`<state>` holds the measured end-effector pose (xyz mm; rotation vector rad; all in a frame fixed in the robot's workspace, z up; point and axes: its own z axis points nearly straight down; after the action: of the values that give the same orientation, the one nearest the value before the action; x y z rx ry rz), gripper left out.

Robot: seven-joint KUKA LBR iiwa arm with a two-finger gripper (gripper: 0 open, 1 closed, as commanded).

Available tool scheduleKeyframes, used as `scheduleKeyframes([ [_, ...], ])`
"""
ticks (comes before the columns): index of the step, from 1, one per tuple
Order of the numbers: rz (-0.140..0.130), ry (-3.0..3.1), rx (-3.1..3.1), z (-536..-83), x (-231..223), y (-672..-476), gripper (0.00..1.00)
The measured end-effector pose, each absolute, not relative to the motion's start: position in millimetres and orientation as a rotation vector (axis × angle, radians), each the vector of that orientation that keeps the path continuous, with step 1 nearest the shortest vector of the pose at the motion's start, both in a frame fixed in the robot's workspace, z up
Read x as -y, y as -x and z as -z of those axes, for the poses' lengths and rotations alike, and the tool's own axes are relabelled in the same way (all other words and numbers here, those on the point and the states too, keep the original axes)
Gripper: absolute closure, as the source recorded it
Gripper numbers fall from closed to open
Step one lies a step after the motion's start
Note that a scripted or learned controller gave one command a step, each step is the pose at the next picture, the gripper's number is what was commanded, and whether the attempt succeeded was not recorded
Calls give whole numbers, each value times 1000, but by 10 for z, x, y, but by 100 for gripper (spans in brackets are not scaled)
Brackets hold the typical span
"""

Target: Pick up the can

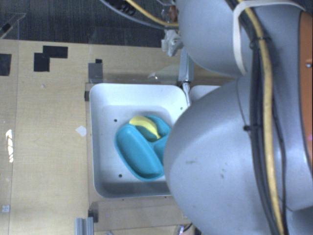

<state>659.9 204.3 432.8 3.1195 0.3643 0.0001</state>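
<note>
The pale wooden worktop [44,146] runs across the lower and left part of the camera view, carrying a few black square markers [49,57] near its far edge, beyond which the floor looks dark. Nearest the camera, the arm [234,170] bulks large on the right: its rounded grey casing, with a cable [266,106] strapped along it and a sliver of orange band [308,62] at the edge, sits high above the worktop and covers much of what lies below it. This is probably because the arm reaches in from that side and passes close beneath the lens. Just left of the casing lies the left bin [105,131], a shallow white tray with a raised rim. In it rests a blue oblong container [139,153], lying at a slant, with a yellow curved object [145,125], possibly a banana, touching its far end; a second blue piece seems to sit under them, partly hidden by the arm. Farther back, only a corner of the right bin [203,89] peeks out between the arm's segments. No can is apparent among the exposed items; it may well lie under the arm, so its place cannot be told. Whether the end effector is open or closed cannot be told either. Judging from this, the pick looks not yet confirmed.
</note>
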Motion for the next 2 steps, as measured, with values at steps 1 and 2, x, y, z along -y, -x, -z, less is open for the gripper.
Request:
scheduleKeyframes([
  [1,4,-3123,-326,-3882,-2086,-6377,100],
  [2,3,-3119,-356,-3708,-2338,-6600,100],
])
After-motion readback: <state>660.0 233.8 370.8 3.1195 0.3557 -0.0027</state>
